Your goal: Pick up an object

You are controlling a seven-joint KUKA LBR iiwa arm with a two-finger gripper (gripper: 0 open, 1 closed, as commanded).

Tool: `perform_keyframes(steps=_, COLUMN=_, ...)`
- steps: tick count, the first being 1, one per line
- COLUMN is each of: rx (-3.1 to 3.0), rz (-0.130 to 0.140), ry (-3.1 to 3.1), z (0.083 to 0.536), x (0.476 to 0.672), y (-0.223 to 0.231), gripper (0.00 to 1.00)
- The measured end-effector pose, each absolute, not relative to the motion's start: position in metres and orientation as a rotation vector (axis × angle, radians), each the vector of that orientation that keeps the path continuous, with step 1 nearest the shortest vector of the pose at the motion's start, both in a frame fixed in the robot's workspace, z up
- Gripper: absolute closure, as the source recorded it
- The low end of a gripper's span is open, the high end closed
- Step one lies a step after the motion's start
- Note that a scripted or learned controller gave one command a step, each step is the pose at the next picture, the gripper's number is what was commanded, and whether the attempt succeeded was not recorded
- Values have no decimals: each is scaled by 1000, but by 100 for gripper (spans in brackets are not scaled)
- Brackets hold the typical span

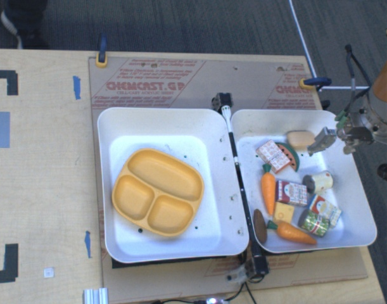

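While the gripper [333,139] hung over the far right part of the right bin [364,214], its two fingers stood apart with nothing between them. Closest to it, just to its left, lay a beige oval piece [300,139]. A little further left lay a watermelon slice [289,155] with a small white carton [272,155] against it. Below the gripper sat a grey and cream cylinder [320,182]. Beyond that lay a red box [292,192], an upright carrot [268,194] to its left, a yellow cheese block [284,212] and a green-labelled packet [320,216]. A second carrot [294,234] lay along the near rim beside a brown piece [260,224]. Farthest off, in the left bin [111,128], rested a yellow divided tray [158,192].
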State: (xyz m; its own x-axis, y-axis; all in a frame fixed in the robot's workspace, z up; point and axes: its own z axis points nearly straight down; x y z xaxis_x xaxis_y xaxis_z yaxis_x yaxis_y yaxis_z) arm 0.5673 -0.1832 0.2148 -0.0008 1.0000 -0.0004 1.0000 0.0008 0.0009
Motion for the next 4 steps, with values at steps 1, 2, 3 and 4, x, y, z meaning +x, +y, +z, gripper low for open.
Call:
perform_keyframes(steps=1, rx=2220, rz=2, ry=2220, z=102, x=545, y=-176, gripper=0)
perform_keyframes(steps=2, rx=2219, rz=4, ry=2217, z=112, x=546, y=-176, gripper=100)
perform_keyframes(steps=3, rx=2219, rz=3, ry=2218, z=112, x=546, y=-176, gripper=0)
perform_keyframes(steps=4, rx=2217, rz=6, ry=2216, z=122, x=546, y=-176, gripper=100)
